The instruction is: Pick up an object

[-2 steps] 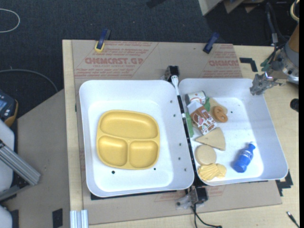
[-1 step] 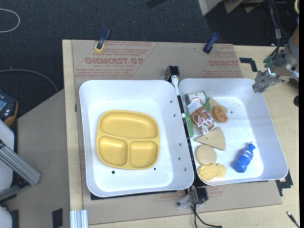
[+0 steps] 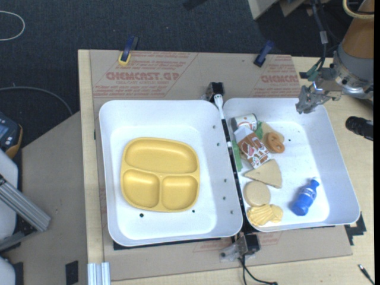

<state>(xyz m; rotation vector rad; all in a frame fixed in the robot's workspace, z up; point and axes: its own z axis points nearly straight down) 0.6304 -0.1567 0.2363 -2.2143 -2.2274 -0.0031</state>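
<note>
Camera view, two bins (image 3: 119, 123), one yellow tray (image 3: 159, 173)

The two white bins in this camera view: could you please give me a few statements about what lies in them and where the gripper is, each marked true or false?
1. The yellow divided plate lies in the left bin. True.
2. The blue bottle lies in the left bin. False: it lies in the right bin, toward its near right corner.
3. The gripper is at the far edge of the right bin, apart from the items in it. True.
4. The gripper holds the pretzel. False: the pretzel lies on the bin floor, beside the red-and-white packet.
5. The tan triangular wedge lies just above the round cracker in the picture. True.
</note>
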